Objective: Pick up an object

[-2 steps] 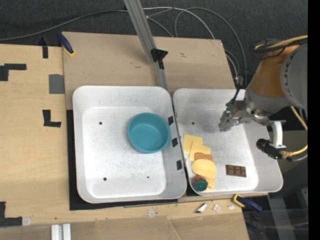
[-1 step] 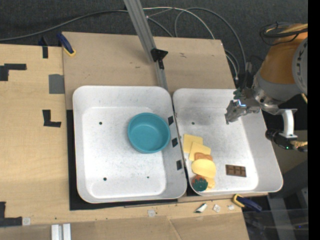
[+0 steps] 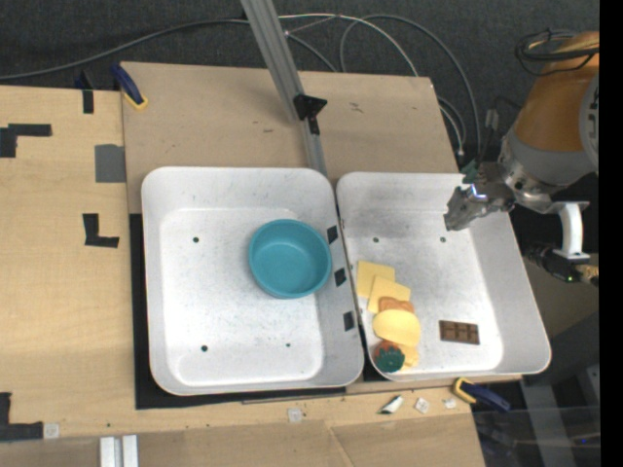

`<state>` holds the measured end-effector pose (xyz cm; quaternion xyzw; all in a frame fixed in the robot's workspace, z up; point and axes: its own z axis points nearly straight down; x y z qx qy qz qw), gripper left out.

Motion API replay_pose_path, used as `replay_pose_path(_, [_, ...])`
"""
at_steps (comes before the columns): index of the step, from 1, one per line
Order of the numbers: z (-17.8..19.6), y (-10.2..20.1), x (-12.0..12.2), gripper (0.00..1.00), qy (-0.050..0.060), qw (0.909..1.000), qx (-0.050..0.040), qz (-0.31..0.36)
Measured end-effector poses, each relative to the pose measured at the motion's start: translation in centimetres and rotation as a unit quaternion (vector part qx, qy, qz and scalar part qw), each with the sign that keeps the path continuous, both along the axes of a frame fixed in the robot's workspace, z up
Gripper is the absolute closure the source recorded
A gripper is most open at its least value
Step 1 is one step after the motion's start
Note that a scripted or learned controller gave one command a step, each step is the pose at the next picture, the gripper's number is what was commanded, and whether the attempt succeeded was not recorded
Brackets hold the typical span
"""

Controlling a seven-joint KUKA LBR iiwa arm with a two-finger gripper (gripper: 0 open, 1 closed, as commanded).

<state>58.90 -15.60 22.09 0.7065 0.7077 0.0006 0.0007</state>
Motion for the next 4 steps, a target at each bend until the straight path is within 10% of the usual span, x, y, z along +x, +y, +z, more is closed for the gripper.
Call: replay_pose_path(4, [0.2, 22.4, 1.3, 1.0, 0.003, 1.0, 0.0008, 0.003])
